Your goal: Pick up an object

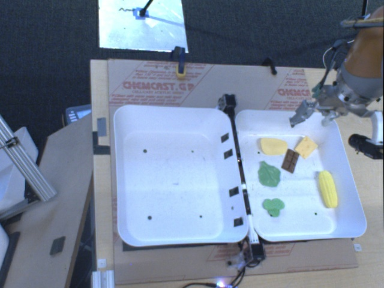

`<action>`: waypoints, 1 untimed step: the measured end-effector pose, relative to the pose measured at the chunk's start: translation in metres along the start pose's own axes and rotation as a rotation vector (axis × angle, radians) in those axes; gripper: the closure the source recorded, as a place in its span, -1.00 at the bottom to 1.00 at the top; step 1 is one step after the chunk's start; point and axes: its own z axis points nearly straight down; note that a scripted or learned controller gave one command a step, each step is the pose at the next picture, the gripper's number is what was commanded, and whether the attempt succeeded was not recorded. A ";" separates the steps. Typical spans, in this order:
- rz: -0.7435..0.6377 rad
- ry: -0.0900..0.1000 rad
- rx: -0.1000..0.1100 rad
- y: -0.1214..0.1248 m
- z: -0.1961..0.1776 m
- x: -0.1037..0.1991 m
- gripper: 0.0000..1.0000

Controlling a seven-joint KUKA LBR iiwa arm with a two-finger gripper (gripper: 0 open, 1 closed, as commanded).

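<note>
Right white plastic bin (345, 179): yellow oval slice (273, 146), pale yellow cheese wedge (306, 147), brown chocolate bar (290, 160), two green leafy pieces (269, 174), yellow corn cob (327, 188).
Tool (313, 113): fingers spread apart, nothing between, above bin's far edge, near cheese wedge.

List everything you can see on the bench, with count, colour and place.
left bin: one, white, left half of the bench
right bin: one, white, beside the left bin
yellow oval piece: one, yellow, upper part of the right bin
cheese wedge: one, pale yellow, right of the oval piece
chocolate bar: one, brown, between and just below those two
larger green piece: one, green, middle left of the right bin
smaller green piece: one, green, below the larger one
corn cob: one, yellow, right side of the right bin
gripper: one, grey, above the right bin's upper right corner, holding nothing
</note>
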 end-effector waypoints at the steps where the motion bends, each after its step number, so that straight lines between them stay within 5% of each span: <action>1: -0.004 0.004 0.010 -0.035 0.100 0.044 -1.00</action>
